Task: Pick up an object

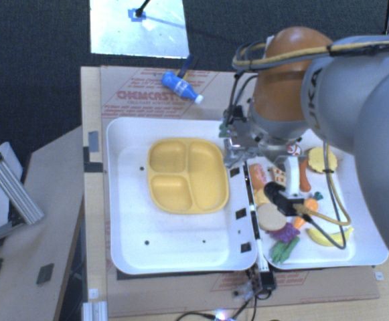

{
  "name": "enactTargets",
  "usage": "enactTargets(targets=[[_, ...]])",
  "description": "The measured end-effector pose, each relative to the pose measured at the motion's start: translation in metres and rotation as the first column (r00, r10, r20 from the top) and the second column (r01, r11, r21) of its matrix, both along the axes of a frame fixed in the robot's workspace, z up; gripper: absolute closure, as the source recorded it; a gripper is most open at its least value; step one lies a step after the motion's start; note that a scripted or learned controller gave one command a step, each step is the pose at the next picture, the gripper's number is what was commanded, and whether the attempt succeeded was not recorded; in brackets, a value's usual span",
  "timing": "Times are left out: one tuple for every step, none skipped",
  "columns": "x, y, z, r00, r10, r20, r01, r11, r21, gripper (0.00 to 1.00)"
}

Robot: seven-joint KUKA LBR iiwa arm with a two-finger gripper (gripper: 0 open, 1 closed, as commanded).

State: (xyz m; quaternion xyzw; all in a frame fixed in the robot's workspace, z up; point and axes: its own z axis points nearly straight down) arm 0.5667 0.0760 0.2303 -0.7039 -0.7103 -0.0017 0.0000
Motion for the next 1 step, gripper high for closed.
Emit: enactTargets(targets=[[0.0012, 0.0384, -0.0145, 1.0, -0.001, -0.003, 0.001, 1.0, -0.002, 1.0]])
